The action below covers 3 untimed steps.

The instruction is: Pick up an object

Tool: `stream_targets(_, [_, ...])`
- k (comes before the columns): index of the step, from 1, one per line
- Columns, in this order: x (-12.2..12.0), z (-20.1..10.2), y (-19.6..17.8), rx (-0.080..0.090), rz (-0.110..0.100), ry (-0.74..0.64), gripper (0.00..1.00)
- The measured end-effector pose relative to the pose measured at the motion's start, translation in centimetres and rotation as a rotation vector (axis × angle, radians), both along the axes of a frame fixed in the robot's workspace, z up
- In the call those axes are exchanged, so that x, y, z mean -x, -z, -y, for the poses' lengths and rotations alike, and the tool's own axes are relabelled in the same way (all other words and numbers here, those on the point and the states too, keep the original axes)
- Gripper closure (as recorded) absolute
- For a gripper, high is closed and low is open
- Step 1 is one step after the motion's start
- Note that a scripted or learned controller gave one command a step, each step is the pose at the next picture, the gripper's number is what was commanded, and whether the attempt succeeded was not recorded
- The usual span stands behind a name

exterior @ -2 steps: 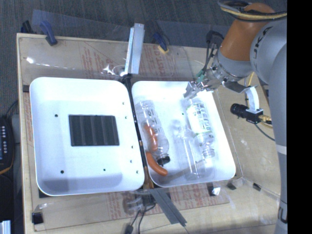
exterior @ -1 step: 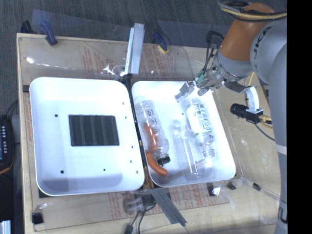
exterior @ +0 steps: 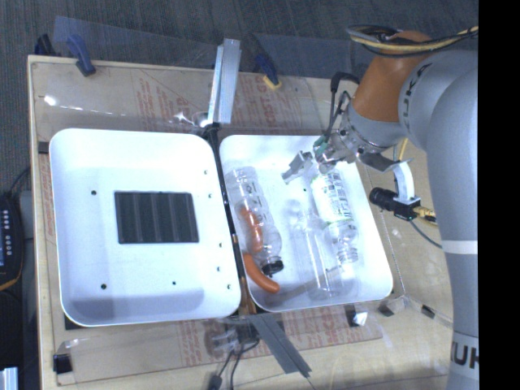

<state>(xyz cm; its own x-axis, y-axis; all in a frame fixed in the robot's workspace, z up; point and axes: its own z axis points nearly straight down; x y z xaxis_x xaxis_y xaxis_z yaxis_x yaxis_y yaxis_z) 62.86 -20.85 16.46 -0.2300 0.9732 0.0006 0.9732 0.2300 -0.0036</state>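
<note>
Pale plywood tabletop (exterior: 122,88) is bearing two bins; the gripper (exterior: 313,159) is hovering, fingers apart, over the clear labelled plastic bottle (exterior: 333,201), apparently lining up a grasp.

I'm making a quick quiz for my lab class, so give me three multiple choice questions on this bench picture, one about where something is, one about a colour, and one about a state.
1. Which bin holds the clear plastic bottles?
A. the right bin
B. the left bin
C. both bins

2. What colour is the curved object by the right bin's near-left corner?
A. blue
B. orange
C. green

3. Where is the gripper?
A. over the left bin
B. off the bench
C. over the right bin's far end

Answers:
1 A, the bottles lie only in the right bin.
2 B, it is orange against the white floor.
3 C, the gripper is above the far end, near a bottle's top.
</note>
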Motion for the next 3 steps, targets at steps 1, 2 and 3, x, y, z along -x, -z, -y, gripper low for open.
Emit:
stream_targets(1, [1.8,0.0,-1.8,-0.001,0.0,-0.023,0.0])
stream_targets(2, [1.4,0.0,-3.2,0.001,0.002,-0.054,0.0])
stream_targets(3, [2.2,0.0,-1.8,-0.001,0.001,-0.126,0.0])
